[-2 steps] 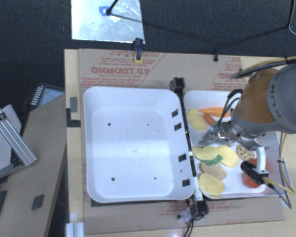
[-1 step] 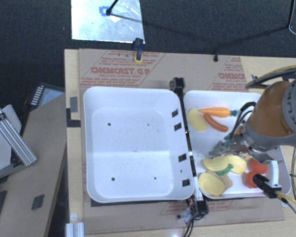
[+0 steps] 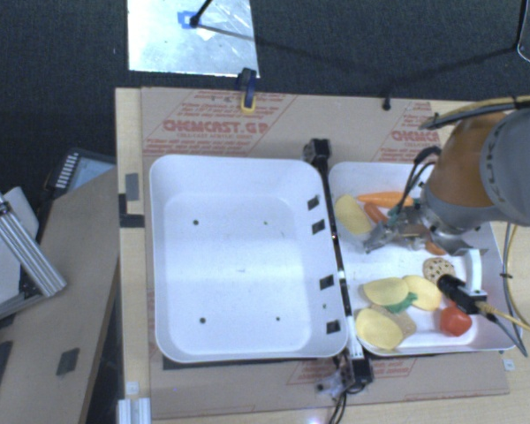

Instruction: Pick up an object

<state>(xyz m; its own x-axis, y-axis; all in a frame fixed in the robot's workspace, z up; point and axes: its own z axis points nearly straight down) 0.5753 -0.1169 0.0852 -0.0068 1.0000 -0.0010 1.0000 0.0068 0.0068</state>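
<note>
From my station I judge this to be the approach step. The gripper (image 3: 376, 239) hangs low inside the right bin (image 3: 493, 344), and nothing is visibly held. From this angle I cannot tell whether it is wide or narrow.

The nearest candidate is the pale yellow toy food piece (image 3: 352, 215), just beside the gripper toward the wall between the bins. The orange carrot (image 3: 382, 199) lies close behind it. I would choose one of these, centre over it, go down and close, keeping clear of the bin wall.

My count is two white bins on the worktop (image 3: 212, 122), and all the objects are in the right bin, none in the left bin (image 3: 238, 254). There are four yellow pieces: the one by the gripper, two side by side in the middle (image 3: 384, 291) (image 3: 426, 291), and one at the near edge (image 3: 376, 329). There is also one carrot, one small green piece (image 3: 401, 303), one tan piece (image 3: 406, 323), one red tomato (image 3: 455, 321) and one brown speckled cookie (image 3: 437, 268), partly tucked under the arm.
</note>
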